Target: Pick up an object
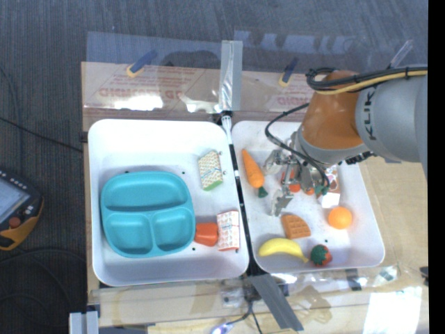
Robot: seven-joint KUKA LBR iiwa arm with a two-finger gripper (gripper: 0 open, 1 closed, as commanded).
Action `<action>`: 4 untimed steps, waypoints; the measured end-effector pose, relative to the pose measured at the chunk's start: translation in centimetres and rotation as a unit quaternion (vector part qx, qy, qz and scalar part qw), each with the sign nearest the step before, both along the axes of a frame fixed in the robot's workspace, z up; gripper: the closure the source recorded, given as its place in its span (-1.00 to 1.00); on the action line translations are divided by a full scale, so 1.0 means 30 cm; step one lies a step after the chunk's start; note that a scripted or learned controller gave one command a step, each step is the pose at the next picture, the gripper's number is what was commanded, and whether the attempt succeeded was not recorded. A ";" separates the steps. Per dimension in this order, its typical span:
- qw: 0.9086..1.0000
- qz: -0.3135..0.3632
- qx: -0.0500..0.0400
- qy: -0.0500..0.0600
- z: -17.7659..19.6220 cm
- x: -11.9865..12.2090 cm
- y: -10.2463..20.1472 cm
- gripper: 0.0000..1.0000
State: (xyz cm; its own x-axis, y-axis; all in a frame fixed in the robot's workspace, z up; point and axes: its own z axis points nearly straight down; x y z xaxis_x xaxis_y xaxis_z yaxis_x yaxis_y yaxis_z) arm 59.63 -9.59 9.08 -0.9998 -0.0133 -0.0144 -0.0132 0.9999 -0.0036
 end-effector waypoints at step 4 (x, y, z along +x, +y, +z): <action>0.999 0.032 0.000 0.003 -0.001 -0.116 -0.008 -1.00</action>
State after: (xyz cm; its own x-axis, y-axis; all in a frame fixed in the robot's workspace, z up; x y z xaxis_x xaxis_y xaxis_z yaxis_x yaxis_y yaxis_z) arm 56.14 -9.84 9.05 -0.9969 -0.0778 -0.0091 -0.0778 0.9970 -0.0030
